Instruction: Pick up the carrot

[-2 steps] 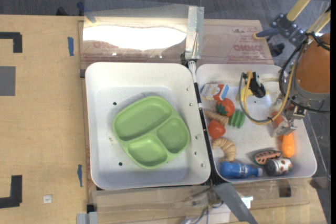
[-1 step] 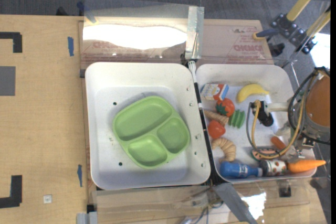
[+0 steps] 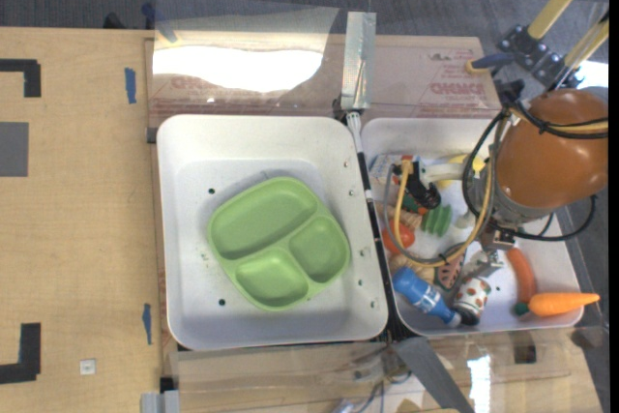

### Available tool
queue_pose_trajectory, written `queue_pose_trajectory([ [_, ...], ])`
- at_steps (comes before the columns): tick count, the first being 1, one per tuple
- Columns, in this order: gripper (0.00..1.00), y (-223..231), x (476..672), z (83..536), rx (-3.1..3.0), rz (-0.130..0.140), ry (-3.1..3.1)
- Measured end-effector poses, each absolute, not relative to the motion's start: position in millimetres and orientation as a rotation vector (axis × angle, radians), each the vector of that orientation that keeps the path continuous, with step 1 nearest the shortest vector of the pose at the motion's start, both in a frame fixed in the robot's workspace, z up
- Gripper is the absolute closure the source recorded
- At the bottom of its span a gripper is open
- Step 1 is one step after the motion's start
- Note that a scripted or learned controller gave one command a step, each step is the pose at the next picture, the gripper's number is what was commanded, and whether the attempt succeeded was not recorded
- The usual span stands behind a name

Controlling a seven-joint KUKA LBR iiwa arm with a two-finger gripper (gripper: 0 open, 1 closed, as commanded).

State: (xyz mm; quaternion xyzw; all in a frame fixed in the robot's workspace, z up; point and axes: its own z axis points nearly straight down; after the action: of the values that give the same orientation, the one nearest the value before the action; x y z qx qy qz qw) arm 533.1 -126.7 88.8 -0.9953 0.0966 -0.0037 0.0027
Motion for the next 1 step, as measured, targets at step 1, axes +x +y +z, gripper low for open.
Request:
queue_pose_trajectory([
  [1,0.0,-88.6,596.7,88.6,-3.122,-0.01,0.316],
])
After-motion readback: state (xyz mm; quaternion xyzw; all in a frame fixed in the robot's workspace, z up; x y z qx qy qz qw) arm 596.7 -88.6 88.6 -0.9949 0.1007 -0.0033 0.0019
